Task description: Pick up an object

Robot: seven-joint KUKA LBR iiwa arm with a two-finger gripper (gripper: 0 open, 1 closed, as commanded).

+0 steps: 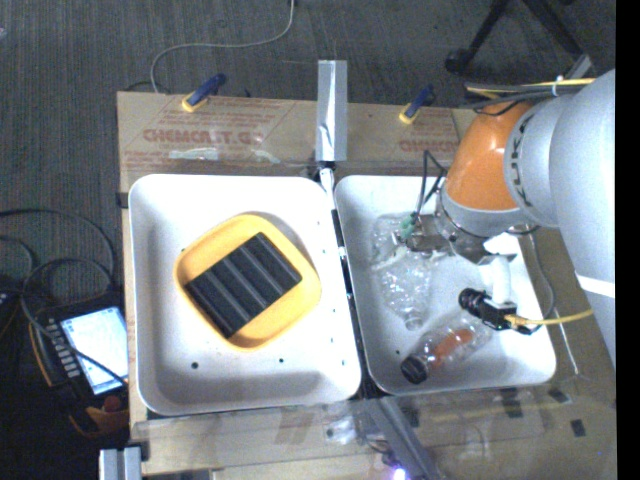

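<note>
Two blue-handled clamps pinned brown cardboard behind the bins; a lit tablet lay on the carpet.

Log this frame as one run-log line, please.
arm over right bin | clear bottle lying there | yellow-black object in left bin

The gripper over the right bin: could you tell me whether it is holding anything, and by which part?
It cannot be told. The gripper sits low in the right bin against the crumpled clear plastic, hidden under the wrist. The clear bottle lies apart, untouched.
</note>
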